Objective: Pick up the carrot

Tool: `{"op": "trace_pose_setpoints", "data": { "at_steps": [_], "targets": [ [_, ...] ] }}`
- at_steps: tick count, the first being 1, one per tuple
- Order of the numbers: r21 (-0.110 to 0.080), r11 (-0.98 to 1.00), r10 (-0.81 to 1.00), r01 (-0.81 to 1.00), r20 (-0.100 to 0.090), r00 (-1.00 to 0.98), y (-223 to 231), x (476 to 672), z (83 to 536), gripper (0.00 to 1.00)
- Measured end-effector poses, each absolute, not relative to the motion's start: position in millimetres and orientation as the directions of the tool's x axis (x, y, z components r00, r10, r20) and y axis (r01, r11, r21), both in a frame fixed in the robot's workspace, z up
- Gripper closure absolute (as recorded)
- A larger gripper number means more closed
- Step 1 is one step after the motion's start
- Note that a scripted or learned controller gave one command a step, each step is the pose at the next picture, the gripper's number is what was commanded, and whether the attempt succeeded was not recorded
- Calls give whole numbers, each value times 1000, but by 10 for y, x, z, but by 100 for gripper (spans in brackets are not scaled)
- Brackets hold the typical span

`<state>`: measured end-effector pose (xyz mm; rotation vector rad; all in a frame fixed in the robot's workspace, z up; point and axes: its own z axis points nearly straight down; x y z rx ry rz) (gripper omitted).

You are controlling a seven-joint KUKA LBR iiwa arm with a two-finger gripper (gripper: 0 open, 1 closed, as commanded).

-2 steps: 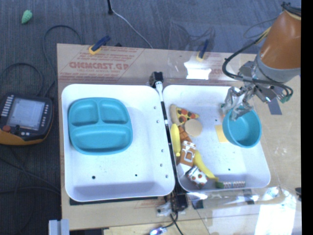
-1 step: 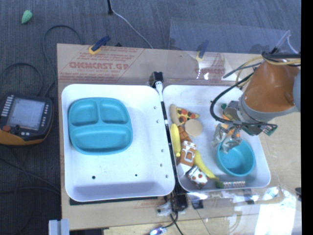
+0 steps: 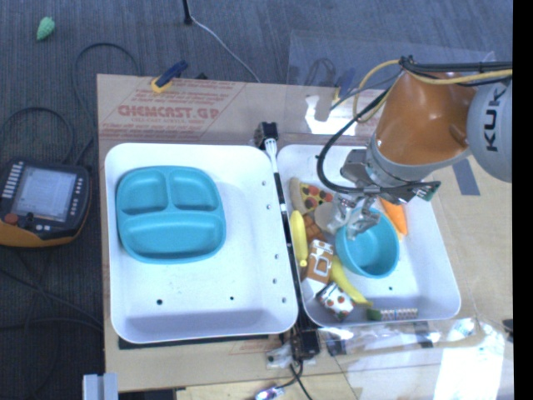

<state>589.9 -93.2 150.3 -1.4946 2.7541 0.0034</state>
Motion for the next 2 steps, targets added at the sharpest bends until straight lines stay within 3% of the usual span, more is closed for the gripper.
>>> {"op": "trace_pose_setpoints", "data": {
  "at_steps": [1,2],
  "targets": [
    [-11,378,-926,-926,-4,-378,-1924,6188,2566,100],
    [4,461,-887,-887,-4,-461,-1561,5493,2302,100]
  ]
}}
